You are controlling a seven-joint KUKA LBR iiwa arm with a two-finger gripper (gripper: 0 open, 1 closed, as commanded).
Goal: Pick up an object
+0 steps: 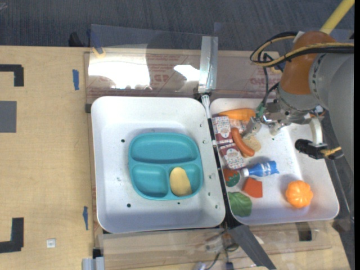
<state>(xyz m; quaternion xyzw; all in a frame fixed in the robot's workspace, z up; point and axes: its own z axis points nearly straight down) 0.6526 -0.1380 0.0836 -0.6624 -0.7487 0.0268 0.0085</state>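
My gripper point(263, 126) hangs over the back of the right bin point(323, 207), its fingers spread open with nothing between them. One fingertip point(251, 128) is close above a red sausage point(242, 143) that lies on some printed packets point(232, 157). An orange carrot point(238, 115) lies just left of the gripper at the bin's back wall. Nearer the front are a blue-and-white bottle point(260, 169), a red block point(253, 188), a green pepper point(241, 203) and an orange pumpkin-like fruit point(298, 193).
The left bin point(107, 151) holds a teal divided plate point(163, 151) with a yellow potato-like piece point(180, 181) in its front right compartment. A clear panel point(146, 66) and a metal post point(208, 63) stand behind the bins. The arm's body point(332, 89) overhangs the right bin's right side.
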